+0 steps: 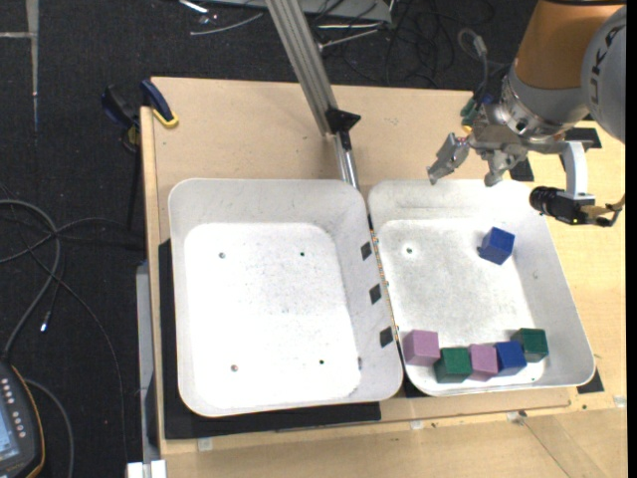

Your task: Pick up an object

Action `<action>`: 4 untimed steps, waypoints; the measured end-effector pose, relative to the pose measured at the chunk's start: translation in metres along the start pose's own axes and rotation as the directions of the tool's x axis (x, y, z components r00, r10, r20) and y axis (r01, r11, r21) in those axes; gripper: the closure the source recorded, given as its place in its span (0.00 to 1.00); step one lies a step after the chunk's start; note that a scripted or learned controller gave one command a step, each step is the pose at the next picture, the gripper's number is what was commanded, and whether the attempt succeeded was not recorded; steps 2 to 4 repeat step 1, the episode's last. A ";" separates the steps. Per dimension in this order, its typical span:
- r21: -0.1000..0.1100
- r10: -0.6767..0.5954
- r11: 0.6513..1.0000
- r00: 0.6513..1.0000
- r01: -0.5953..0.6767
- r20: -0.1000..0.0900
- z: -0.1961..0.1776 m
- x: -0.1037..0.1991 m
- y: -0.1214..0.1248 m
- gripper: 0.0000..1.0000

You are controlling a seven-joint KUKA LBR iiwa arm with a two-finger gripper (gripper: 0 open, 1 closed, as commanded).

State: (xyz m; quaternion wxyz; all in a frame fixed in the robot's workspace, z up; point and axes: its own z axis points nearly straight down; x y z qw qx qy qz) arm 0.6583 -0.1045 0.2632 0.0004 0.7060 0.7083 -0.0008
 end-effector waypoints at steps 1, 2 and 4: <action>0.007 0.009 1.000 1.000 -0.009 0.000 0.105 -0.077 -0.009 0.00; 0.007 0.009 1.000 1.000 -0.009 0.000 0.105 -0.077 -0.009 0.00; 0.007 0.009 1.000 1.000 -0.009 0.000 0.105 -0.077 -0.009 0.00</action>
